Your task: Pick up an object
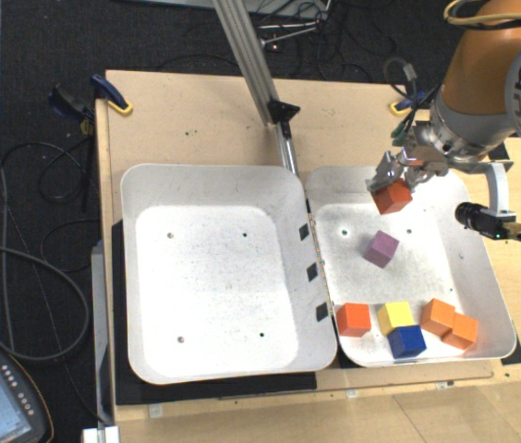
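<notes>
My gripper hangs over the back of the right bin, shut on an orange-red block that is lifted off the bin floor. Below it on the floor lies a purple block. Along the bin's front edge sit an orange block, a yellow block, a blue block and two more orange blocks.
The left bin lies beside the right one, their rims meeting at the middle. A slanted metal pole crosses the bench at the back. Blue-and-yellow clamps grip the bench's far corners.
</notes>
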### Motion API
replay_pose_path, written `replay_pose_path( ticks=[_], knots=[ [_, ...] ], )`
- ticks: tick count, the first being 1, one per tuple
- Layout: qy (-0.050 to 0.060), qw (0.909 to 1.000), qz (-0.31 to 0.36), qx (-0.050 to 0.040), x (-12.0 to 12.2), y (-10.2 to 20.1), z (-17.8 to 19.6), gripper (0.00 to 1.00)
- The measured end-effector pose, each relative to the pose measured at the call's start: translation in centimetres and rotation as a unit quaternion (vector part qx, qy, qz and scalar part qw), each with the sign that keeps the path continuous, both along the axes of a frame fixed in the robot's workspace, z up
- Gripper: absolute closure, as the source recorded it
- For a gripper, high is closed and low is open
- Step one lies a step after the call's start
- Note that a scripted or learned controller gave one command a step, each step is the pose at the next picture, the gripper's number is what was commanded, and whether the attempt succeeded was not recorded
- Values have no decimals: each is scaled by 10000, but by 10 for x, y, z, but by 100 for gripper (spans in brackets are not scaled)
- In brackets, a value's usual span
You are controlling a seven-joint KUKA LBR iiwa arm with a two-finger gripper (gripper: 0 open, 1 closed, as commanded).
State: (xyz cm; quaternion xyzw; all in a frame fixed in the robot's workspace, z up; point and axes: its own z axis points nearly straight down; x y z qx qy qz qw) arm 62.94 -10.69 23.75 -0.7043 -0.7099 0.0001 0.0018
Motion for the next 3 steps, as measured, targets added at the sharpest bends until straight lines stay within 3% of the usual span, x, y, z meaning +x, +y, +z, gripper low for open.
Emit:
replay_pose_path(
  ticks=[2,3],
  knots=[
    [-23,10000,4,-4,25,111,-8,100],
    [-17,10000,-1,-5,23,157,-4,100]
  ],
)
